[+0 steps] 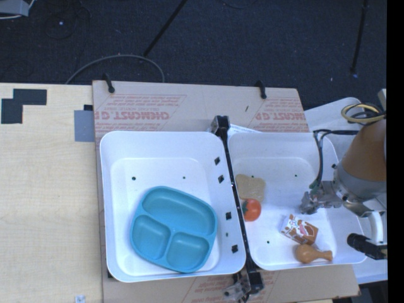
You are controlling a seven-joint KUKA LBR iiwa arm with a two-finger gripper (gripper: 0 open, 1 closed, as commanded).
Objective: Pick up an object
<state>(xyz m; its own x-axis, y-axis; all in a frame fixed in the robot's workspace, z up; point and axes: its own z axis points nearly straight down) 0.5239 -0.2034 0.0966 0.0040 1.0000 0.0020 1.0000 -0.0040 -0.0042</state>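
The right bin [278,153] holds a tan bread slice [250,187] and a red tomato [251,209] near its left wall. A red and white snack packet [300,230] and a tan drumstick [311,254] lie toward its front right. My gripper [311,202] hangs low at the bin's right side, just above and right of the packet, apart from it. Nothing shows between its fingertips.
The left bin [120,150] holds a blue divided plate [173,228]. A black divider [231,194] runs between the two bins. The grey arm with its orange band [368,154] comes in over the right bin's right rim.
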